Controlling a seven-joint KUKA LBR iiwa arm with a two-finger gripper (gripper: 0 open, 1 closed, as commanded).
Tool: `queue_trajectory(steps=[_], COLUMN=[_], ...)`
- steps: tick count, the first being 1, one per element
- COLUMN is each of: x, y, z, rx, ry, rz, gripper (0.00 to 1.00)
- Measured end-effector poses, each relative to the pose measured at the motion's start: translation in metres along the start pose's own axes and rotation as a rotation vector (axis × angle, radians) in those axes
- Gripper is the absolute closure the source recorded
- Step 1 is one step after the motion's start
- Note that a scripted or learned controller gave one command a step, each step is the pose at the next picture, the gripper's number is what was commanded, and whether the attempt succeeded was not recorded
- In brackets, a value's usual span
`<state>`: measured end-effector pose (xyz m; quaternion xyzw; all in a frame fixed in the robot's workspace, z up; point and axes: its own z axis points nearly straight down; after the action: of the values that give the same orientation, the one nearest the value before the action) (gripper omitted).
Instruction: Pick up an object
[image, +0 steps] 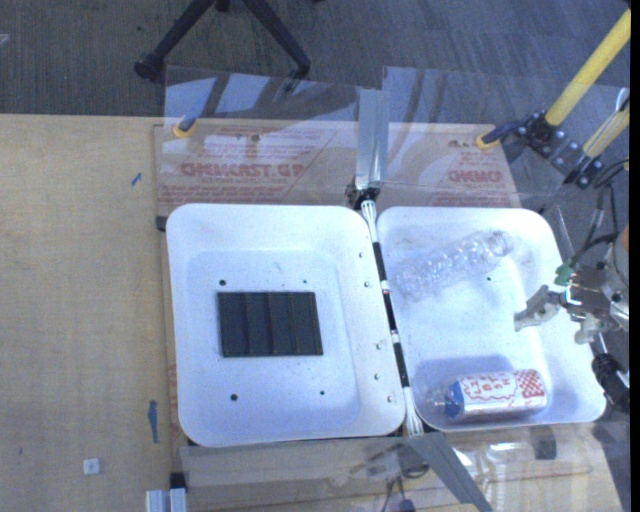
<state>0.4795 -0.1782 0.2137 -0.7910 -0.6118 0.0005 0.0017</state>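
In the left bin (200, 250) a black ribbed rectangular pad (270, 323) lies flat near the middle. The right bin (530, 225) holds a clear plastic bottle (450, 265) lying on its side toward the back, and a red-and-white patterned tube with a blue cap (495, 392) lying near the front wall. My gripper (556, 322) hangs over the right edge of the right bin, above and right of the tube. It is open, with nothing between its fingers.
Clear plastic panels with red lettering (260, 165) stand behind both bins. A metal divider (370, 130) rises between them at the back. Yellow-handled clamps (560, 130) sit at the back right. Bare wooden bench (70, 300) stretches to the left.
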Motion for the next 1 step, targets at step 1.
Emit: queue_trajectory(steps=[1], x=[-0.0165], y=[0.0034], z=[0.0637], rx=[0.000], ry=[-0.001], rz=[-0.112], gripper=[0.00])
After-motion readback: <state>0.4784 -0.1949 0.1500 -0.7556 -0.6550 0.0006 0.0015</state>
